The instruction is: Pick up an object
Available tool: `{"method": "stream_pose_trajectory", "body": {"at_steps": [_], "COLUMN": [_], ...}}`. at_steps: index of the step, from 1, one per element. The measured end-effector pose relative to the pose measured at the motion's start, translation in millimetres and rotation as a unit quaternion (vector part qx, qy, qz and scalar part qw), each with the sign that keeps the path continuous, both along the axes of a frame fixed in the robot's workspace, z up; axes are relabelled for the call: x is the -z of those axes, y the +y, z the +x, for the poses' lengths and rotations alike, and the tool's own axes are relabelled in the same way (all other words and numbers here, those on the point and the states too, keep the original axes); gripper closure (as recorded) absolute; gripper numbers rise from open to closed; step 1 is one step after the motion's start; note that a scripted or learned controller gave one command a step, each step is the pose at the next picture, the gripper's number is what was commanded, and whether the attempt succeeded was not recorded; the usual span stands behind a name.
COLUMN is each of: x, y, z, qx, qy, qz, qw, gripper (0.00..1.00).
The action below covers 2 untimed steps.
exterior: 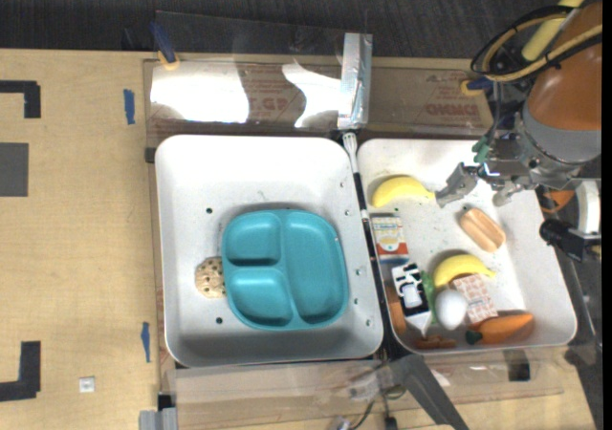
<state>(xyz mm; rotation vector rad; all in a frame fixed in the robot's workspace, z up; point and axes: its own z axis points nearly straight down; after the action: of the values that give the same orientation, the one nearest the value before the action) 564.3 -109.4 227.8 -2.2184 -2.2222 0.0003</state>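
Observation:
My gripper (480,191) hangs over the back of the right bin (555,275), open, with nothing between its fingers (453,189). Just in front of it a hot dog (481,228) lies on the bin floor. A yellow banana (400,191) rests to the gripper's left, near the bin's back left corner. Nearer the front sit a second yellow fruit (461,269), a white egg (449,308), a pink packet (479,299) and an orange carrot (504,326).
A small orange carton (386,234) and a black-and-white item (409,288) lie along the right bin's left wall. The left bin (182,189) holds a teal divided plate (284,267) and a cookie (209,277). Cables (521,41) loop behind the arm.

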Motion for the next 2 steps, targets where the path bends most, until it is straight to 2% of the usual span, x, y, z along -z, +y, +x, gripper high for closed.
{"method": "stream_pose_trajectory", "body": {"at_steps": [1,2], "x": [75,131], "y": [-80,-99], "z": [44,32], "qx": [-0.003,-0.025], "qy": [0.002,-0.004], "qz": [-0.0010,0.0038], "qw": [1.0000,0.9997], "gripper": [0.00,0.00]}}
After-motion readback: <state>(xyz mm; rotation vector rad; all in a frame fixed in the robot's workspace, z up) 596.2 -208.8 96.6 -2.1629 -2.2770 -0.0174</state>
